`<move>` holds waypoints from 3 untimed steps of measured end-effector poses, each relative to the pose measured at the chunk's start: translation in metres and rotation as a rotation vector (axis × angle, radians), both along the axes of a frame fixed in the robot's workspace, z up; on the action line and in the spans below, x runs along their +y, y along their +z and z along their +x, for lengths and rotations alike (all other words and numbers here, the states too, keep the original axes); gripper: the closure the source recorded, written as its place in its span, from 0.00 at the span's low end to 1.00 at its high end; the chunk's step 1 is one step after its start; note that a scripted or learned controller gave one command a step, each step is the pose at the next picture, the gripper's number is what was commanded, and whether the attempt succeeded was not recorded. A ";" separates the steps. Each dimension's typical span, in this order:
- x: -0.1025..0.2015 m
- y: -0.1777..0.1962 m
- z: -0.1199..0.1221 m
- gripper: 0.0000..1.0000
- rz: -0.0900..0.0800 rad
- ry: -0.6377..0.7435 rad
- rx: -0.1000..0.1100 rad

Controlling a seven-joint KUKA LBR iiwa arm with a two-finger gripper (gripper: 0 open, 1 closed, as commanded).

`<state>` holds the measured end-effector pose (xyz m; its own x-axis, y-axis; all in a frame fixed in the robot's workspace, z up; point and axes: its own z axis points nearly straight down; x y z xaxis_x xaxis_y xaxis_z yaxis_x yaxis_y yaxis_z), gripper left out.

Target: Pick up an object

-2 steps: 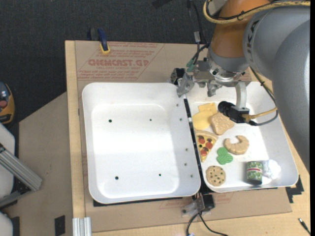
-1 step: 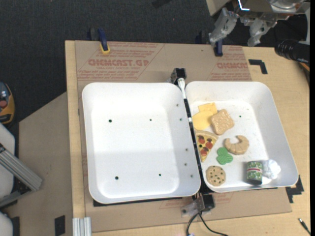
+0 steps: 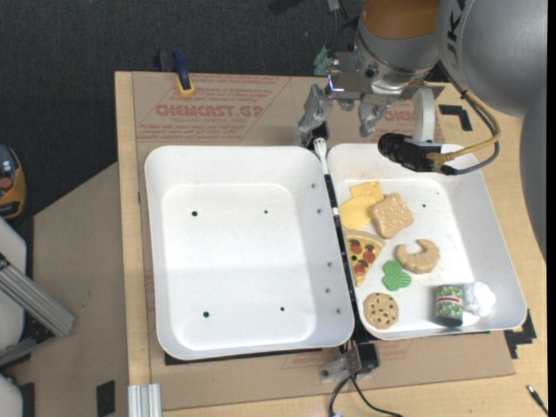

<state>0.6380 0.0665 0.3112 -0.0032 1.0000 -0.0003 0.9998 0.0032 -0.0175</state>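
My hand [image 3: 340, 122] hovers released and empty over the back rim of the right bin [image 3: 486, 224]. The toy foods lie nearer the front; closest is the cheese wedge [image 3: 360, 205], just frontward of my fingers.

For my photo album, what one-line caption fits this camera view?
Robot arm's tool poised at the right bin's far edge, toy foods waiting below.
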 end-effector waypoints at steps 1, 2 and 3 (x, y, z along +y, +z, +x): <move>0.050 -0.062 0.028 0.00 0.001 0.001 -0.010; 0.134 0.059 -0.014 0.00 0.007 0.007 -0.032; 0.160 -0.028 0.028 0.00 -0.001 0.000 -0.011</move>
